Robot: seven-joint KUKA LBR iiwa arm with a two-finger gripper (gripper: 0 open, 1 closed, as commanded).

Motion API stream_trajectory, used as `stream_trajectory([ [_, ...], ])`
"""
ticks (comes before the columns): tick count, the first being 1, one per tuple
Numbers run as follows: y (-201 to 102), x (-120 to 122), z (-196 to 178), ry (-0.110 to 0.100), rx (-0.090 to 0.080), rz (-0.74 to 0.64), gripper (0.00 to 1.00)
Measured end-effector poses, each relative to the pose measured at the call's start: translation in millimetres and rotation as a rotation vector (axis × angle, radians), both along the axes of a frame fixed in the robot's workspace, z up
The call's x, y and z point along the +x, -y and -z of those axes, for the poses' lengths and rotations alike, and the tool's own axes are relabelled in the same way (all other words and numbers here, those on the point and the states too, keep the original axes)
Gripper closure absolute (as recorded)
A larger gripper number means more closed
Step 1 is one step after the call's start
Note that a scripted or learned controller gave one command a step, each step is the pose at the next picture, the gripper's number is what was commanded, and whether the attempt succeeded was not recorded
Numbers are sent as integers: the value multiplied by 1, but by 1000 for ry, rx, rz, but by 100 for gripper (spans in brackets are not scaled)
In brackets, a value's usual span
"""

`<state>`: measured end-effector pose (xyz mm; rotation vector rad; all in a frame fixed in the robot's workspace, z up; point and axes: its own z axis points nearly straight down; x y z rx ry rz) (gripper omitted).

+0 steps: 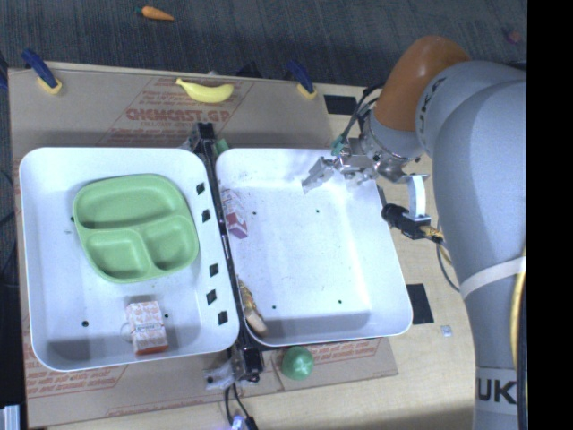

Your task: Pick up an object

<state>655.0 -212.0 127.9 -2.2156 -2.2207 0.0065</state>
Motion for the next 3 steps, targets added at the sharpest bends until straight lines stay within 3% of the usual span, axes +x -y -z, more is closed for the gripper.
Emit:
stream_trajectory([
  [1,-1,-71,30,1,0,-3,0],
  [2,-1,-62,-20,6,0,-2,0],
  [3,-1,-35,-85,7,-1,-2,0],
])
